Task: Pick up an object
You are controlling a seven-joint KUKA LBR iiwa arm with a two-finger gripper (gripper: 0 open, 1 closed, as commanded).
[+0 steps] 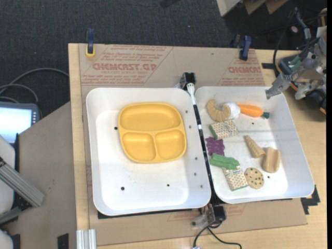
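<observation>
1. Grey metal claw [276, 90] sits at the right bin's [298, 139] upper-right rim, w/ nothing between its tips; too small & blurred to tell if spread or pressed together.
2. Landmark = orange plastic toy carrot [251, 110], lying flat in the upper part of the right bin, just left of & below the claw. Nearest item, so likely the pick.
3. Handling, as a judgement: prob. light, stiff, smooth plastic, may slip or roll. Best taken across the thick mid-body, not the tapered green tip.
4. Touching the carrot's left end: small white rounded piece [232, 109]; left of that, tan curved croissant-like toy [218, 110]. Crowded, so a grab near that end risks nudging both.
5. Below the carrot: tan wedge [253, 146] & tan cylinder-ish piece [271, 159], close together. Further below, round brown cookie toy [253, 177].
6. Below-left of the carrot: speckled cracker square [224, 129], purple grape cluster [215, 146], green leafy piece [224, 161], second speckled cracker [235, 178].
7. Well left of the carrot, in the left bin [101, 139]: yellow plastic three-compartment plate [152, 132].
</observation>
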